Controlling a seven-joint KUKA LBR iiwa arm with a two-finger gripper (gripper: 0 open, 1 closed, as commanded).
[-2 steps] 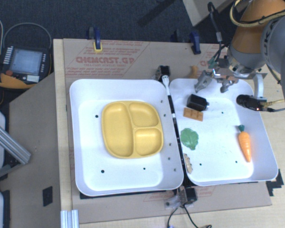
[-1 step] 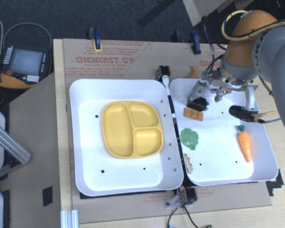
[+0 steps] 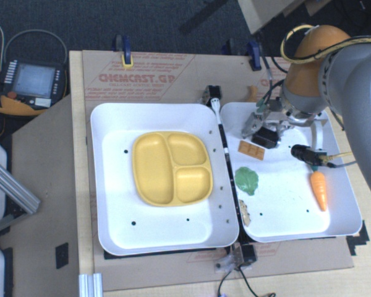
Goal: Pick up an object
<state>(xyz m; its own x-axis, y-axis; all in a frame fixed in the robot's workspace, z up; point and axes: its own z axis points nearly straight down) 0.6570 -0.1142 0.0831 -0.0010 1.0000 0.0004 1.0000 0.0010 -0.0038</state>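
My gripper (image 3: 263, 130) hangs low over the far left part of the right bin (image 3: 297, 224). Just in front of it, and close to it, a small brown waffle-like cracker (image 3: 250, 150) lies on the bin floor. A green leafy piece (image 3: 247, 180) lies nearer the front, beside the bin's left wall. An orange carrot (image 3: 319, 190) lies at the right side of that bin, pointing toward the front. Nothing can be seen held by the gripper.
The left bin (image 3: 111, 228) holds a yellow divided plate (image 3: 172, 167) in its middle. A small brownish scrap (image 3: 244, 215) rests by the right bin's left wall near the front. The grey arm (image 3: 352, 85) reaches over the right bin's far right corner.
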